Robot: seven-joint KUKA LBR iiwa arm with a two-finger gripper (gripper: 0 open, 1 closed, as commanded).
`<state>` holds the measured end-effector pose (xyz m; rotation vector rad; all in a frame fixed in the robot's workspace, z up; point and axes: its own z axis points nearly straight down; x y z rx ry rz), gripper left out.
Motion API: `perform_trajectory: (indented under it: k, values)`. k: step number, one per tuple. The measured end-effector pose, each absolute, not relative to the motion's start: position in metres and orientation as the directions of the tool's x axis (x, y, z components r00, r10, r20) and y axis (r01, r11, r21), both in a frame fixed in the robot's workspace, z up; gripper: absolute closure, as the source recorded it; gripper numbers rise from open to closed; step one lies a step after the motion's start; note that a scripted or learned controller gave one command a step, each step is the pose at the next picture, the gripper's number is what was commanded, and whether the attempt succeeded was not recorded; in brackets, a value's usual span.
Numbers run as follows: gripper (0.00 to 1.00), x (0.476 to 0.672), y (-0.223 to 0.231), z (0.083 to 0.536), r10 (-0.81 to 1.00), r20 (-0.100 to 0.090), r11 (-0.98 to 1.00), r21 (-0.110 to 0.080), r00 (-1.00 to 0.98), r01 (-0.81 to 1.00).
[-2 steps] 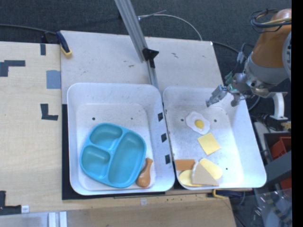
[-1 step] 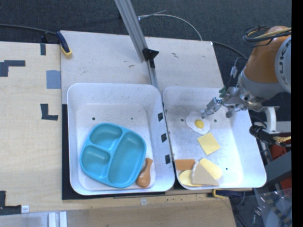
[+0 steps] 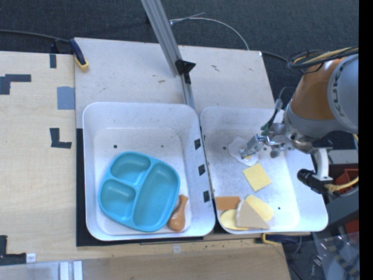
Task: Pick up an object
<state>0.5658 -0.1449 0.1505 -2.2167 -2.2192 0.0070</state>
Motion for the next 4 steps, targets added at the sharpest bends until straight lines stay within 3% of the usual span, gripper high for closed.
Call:
perform_trajectory:
  k: [1, 2, 3, 4]
  values:
    - [0.0, 0.589, -0.188, 0.25, 1.0, -0.005, 0.0, 0.008, 0.0, 1.0]
    - [0.0, 0.588, -0.21, 0.233, 1.0, -0.002, -0.001, -0.002, 0.001, 1.0]
    - [0.0, 0.577, -0.196, 0.195, 1.0, 0.0, 0.0, -0.005, 0.0, 1.0]
    - [0.0, 0.558, -0.188, 0.114, 1.0, 0.002, 0.0, -0.01, 0.0, 1.0]
